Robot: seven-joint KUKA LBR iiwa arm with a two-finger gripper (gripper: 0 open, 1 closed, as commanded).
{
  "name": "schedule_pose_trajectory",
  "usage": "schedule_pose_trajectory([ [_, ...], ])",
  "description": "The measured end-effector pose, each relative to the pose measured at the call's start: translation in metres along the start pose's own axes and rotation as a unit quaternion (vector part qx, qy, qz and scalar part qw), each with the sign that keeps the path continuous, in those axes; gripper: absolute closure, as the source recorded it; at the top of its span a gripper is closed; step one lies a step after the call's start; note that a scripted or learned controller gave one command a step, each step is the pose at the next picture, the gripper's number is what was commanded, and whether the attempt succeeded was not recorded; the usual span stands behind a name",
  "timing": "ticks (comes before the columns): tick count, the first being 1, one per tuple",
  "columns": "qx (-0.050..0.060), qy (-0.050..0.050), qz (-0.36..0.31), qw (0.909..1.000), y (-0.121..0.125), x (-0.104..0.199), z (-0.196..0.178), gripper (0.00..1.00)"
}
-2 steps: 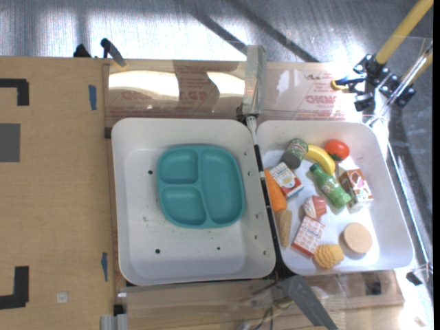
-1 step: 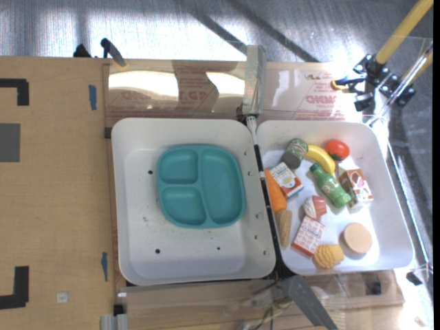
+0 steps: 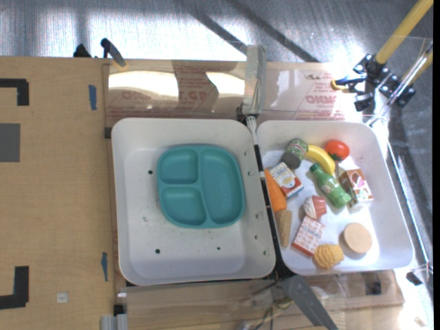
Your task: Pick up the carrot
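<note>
Tabletop: brown cardboard-covered tabletop [image 3: 48, 184] bearing two shallow white bins.
Jaws: cannot tell their state.
Carrot: orange tapered toy carrot [image 3: 274, 192] lies against the left wall of the right white bin [image 3: 388, 184], beside a small orange-and-white carton [image 3: 285, 179].
Left white bin [image 3: 130, 205]: holds a teal three-compartment plate [image 3: 201, 185].
Neighbours: green plastic bottle [image 3: 329, 186], yellow banana [image 3: 320, 158], red tomato [image 3: 337, 148].

Carrot [image 3: 275, 192] partly under the small carton [image 3: 285, 179]; carton print too small to read
</note>
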State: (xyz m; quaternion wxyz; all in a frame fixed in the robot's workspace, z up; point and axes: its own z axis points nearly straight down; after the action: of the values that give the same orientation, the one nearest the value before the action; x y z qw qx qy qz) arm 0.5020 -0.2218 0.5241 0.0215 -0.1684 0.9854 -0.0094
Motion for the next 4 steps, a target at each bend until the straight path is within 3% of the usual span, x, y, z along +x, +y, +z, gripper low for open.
schedule_pose_trajectory([
  [1,0.004,-0.006,0.001,1.0000,0.000,-0.003,-0.013,1.00],
  [2,0.004,-0.006,0.001,1.0000,0.000,-0.003,-0.012,0.00],
  [3,0.008,-0.012,0.001,0.9999,0.000,-0.005,-0.025,1.00],
  [4,0.007,-0.011,0.002,0.9999,-0.001,-0.005,-0.025,0.00],
])
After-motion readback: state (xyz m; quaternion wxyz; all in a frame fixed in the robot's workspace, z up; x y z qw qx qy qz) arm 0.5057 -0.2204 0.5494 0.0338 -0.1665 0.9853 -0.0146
